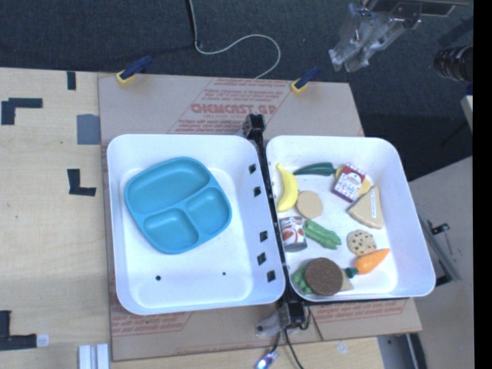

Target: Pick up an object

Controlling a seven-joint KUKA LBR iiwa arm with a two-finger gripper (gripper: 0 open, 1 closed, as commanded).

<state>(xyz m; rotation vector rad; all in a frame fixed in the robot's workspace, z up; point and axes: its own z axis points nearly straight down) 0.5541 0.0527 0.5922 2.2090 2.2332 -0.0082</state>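
Far left: bare wooden bench top point(46, 229) with black tape marks, open all the way to the left bin.

Left bin point(123, 283): white, shallow. A blue divided plate point(178, 204) lies in its upper left part, close to the left wall. The lower part and the right strip by the divider are free floor.

Black hinge strip point(264, 206) runs between the bins, where the two rims touch.

Right bin point(400, 167): crowded with toy food.
- Banana point(287, 188) against the left wall, a tan round disc point(310, 204) touching it.
- Small can point(293, 234) just below, also near the left wall.
- Green pepper point(314, 169) near the top rim.
- Green pod point(322, 234) mid-bin.
- Brown burger patty point(323, 276) close to the bottom rim.
- Red-labelled box point(349, 183) and cheese wedge point(369, 207) touching each other, upper right.
- Cookie point(360, 242) and carrot point(372, 260) lower right.
- A free strip runs along the right wall.

Gripper point(347, 58): hangs over the dark carpet above the right bin's far rim, well apart from every item, holding nothing. Cannot tell whether it is open or shut.
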